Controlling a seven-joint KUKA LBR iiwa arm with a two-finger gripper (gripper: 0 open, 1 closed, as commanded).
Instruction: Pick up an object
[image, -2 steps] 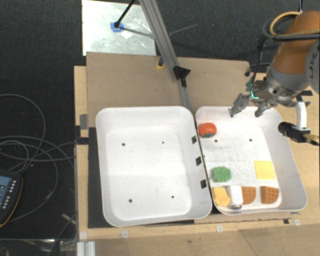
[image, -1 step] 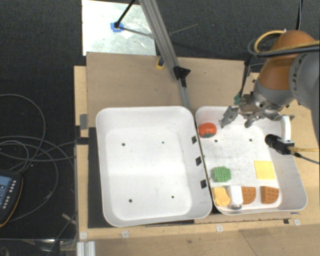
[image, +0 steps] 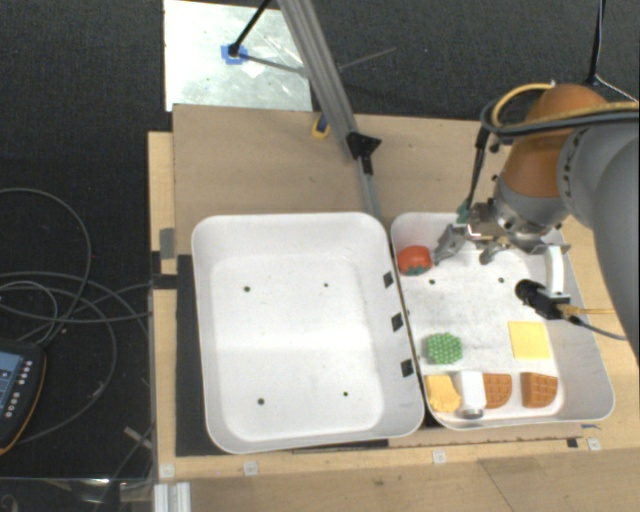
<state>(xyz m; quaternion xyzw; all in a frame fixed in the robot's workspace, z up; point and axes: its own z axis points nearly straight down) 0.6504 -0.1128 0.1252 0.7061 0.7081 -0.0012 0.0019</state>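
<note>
Arm: the grey KUKA arm with the orange band above the wrist reaches in from the right and hangs over the far end of the right bin.
Pincer: the two-finger pincer sits low over the far-left part of the shallow white right bin; nothing shows between its tips, and whether it is spread or pressed together I cannot tell at this angle.
Nearest thing: a small round red object lies near the far-left corner of the right bin, just beside the pincer on its left and apart from it.
Other things in the right bin: a green knobbly ball by the left wall; a flat yellow square block towards the right; along the near wall, an orange-yellow piece, a white cylinder, and two orange waffle-like pieces.
Left bin: the shallow white left bin sits beside it on the wooden worktop.
Step in hand: judged to be the approach; nothing is lifted yet.
Next move: likely a short shift left to centre over the red object, then a straight descent and a close around it, keeping clear of the bin wall.
</note>
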